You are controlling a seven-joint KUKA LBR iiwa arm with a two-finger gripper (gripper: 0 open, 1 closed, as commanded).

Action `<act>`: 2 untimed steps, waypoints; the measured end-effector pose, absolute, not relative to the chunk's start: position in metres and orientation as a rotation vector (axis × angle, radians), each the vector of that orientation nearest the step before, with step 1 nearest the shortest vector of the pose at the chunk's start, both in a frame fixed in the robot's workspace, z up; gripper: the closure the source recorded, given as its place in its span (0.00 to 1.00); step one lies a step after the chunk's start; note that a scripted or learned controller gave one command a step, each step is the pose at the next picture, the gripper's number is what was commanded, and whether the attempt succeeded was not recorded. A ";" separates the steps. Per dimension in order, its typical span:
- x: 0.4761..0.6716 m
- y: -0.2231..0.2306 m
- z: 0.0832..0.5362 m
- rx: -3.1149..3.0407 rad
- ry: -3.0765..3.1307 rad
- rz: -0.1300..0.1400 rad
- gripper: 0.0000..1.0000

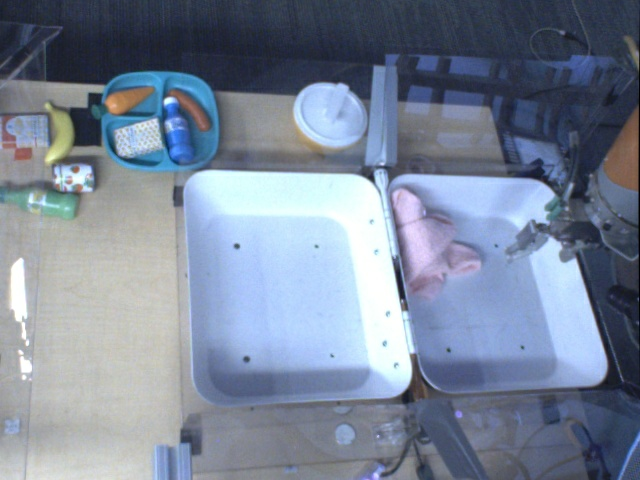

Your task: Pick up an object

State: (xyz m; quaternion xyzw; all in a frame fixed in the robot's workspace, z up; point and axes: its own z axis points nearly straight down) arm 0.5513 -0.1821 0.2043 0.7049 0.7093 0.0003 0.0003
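Note:
A crumpled pink cloth lies in the right white bin, against its left wall. My gripper hangs over the right part of the same bin, a short way to the right of the cloth and apart from it. Its two fingers are spread, so it is open, and nothing sits between them. The grey arm with its orange band comes in from the right edge.
The left white bin sits beside the right one, with a metal divider behind their joint. On the bench at the back left are a blue tray of toy food, a white lidded cup, a banana, a can and a green bottle.

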 end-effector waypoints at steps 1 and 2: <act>0.547 -0.118 0.094 2.172 2.266 0.005 0.00; 0.610 -0.087 0.089 1.858 2.519 0.009 0.00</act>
